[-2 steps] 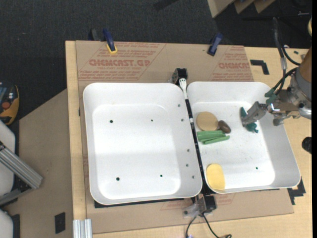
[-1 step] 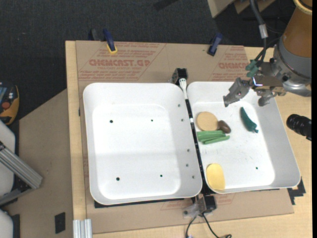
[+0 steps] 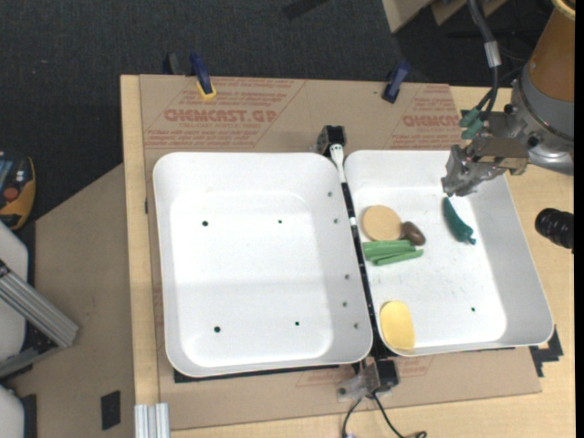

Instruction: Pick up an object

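Gripper hangs over right bin, just above teal piece, prob. lining up a pick there since it lies apart from tan disc, green pod & yellow piece; fingers' state: can't tell.

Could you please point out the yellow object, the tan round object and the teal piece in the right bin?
yellow object (image 3: 397,325), camera view, its middle.
tan round object (image 3: 381,222), camera view, its top face.
teal piece (image 3: 457,221), camera view, mid-length.
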`<move>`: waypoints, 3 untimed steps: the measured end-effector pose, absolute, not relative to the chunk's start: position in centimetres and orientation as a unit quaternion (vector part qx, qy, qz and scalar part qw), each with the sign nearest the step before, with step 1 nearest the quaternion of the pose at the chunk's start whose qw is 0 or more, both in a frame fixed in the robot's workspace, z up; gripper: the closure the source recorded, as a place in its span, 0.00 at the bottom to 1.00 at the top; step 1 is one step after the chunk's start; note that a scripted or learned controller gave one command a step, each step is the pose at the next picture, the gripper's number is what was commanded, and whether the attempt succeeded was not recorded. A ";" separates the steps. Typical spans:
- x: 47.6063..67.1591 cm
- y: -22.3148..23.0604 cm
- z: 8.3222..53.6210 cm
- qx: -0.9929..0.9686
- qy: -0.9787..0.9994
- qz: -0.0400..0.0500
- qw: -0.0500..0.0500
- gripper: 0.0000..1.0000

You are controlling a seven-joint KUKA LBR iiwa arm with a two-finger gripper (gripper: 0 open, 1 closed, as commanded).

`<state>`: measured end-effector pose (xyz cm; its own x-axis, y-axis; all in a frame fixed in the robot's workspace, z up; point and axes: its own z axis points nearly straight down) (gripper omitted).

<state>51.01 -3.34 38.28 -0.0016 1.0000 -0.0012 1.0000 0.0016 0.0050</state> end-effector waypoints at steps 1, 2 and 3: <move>47.7 -9.7 32.3 0.710 0.704 -0.003 -0.002 1.00; 48.0 -2.3 32.1 0.705 0.709 0.000 -0.001 1.00; 48.0 5.4 45.5 0.703 0.711 0.008 0.005 1.00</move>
